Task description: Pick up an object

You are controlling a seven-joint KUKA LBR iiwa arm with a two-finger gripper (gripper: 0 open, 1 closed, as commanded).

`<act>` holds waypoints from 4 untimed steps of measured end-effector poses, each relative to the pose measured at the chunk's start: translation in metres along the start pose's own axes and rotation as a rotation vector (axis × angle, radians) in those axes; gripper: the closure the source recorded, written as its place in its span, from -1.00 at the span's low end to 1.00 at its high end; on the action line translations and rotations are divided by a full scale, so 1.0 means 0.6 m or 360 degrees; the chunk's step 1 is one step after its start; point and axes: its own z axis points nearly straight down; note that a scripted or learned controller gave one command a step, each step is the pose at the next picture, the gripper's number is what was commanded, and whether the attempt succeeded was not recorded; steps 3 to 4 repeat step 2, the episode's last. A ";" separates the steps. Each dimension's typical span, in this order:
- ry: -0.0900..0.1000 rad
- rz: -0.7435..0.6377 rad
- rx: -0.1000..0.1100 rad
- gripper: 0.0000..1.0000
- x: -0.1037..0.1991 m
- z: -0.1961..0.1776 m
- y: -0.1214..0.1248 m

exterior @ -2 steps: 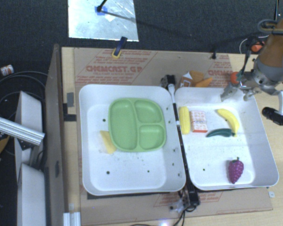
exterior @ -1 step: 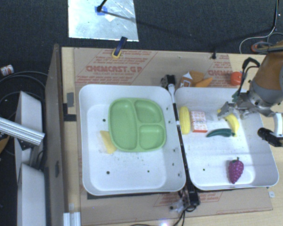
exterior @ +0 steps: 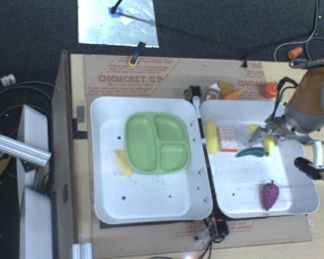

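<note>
We see the arm (exterior: pixel 313 99) reaching in from the right, gripper (exterior: pixel 268 136) low over right bin (exterior: pixel 297 198), at yellow obj (exterior: pixel 268 143); grip state: can't tell.

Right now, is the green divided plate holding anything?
Empty. All three compartments of the green divided plate show bare; the yellow piece lies beside it on the bin floor.

One fixed cam mounted above the bench (exterior: pixel 151 72), aimed down at a slant, both white bins (exterior: pixel 110 198) framed whole side by side, mid distance, dark floor seen along top & left, arm (exterior: pixel 313 99) seen entering from the right edge.
</note>
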 end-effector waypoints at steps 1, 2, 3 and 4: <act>-0.0002 -0.0002 -0.0010 1.00 -0.001 -0.020 0.004; 0.0004 -0.0013 -0.0005 1.00 0.118 -0.090 -0.049; 0.0004 -0.0013 -0.0005 1.00 0.118 -0.090 -0.049; 0.0004 -0.0013 -0.0005 1.00 0.118 -0.090 -0.049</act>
